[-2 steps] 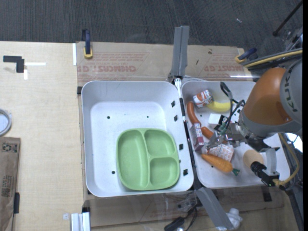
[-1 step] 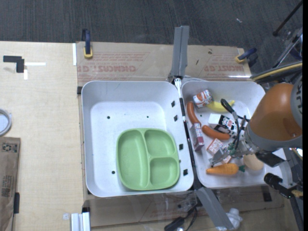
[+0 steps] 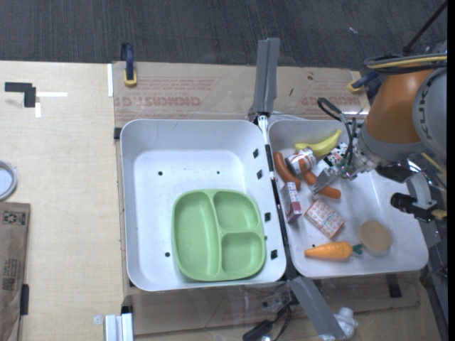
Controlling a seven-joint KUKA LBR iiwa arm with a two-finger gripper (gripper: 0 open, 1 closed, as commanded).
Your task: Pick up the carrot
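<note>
Camera view, from above. Arm (image 3: 409,112) comes in from the right, cut off by the frame edge; its bulk covers the upper right corner of the right bin (image 3: 398,265). The gripper (image 3: 340,170) sits low over the clutter in that bin. Fingers lost against the items under them, can't tell if wide or narrow, or whether anything is between them.

Writing: the cardboard (image 3: 188,91) behind the bins has red print, upside down from here, not legible. Small box (image 3: 325,219) has a red grid pattern, text too small. Pink-and-white pack (image 3: 291,199) by the divider, label unreadable.

Carrot (image 3: 328,251) lies flat near the front of the right bin, apart from the gripper. Long axis runs roughly left-right, tilted slightly; pointed tip to the left, green top to the right, next to a tan disc (image 3: 375,236).

Also in the right bin: banana (image 3: 321,145), sausage (image 3: 282,166), a small can (image 3: 303,162), partly overlapping.

Left bin (image 3: 135,190) holds a green tray (image 3: 217,234) with three compartments.
</note>
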